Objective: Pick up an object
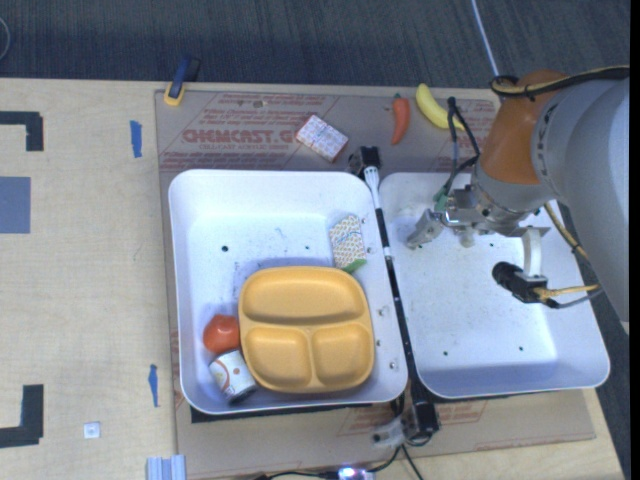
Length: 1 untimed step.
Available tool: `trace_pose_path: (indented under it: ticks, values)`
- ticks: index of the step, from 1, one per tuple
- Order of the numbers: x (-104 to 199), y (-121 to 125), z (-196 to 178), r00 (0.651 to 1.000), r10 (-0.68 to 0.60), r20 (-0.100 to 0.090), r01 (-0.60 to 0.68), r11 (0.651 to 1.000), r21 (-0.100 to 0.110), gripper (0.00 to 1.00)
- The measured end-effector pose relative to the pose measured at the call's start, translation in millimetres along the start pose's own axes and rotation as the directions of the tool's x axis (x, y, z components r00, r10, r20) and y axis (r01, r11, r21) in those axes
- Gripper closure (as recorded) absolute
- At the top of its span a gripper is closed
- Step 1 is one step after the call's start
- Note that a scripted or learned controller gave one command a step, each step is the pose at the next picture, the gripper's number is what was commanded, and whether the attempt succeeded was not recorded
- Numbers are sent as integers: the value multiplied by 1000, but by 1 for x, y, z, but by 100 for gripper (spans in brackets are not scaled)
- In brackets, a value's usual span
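Arm over right bin (560,368), gripper (455,218) low near its upper-left corner — can't tell if clamped or released. Nothing seen in grasp; pick not done. Candidates in left bin (190,268): yellow tray (305,326), orange ball (220,333), small can (230,373), patterned pouch (347,240). Board print — "CHEMCAST" readable (235,136).

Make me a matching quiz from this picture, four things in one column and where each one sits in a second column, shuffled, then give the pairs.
Things:
1. yellow tray
2. banana
3. hand
4. blue clip

Places:
A. over the right bin
B. on the board behind the bins, beside a red pepper
C. at the board's far left corner
D. in the left bin

Pairs: 1-D, 2-B, 3-A, 4-C
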<state>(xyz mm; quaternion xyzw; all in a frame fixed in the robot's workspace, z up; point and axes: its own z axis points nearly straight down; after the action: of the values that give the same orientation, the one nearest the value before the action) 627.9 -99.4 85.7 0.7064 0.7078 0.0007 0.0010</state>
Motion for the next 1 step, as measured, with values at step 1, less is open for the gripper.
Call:
trace_pose_path:
  ticks: [1]
  values:
    - [-26, 39, 0, 1000, 1, 1, -1, 1000, 0, 0]
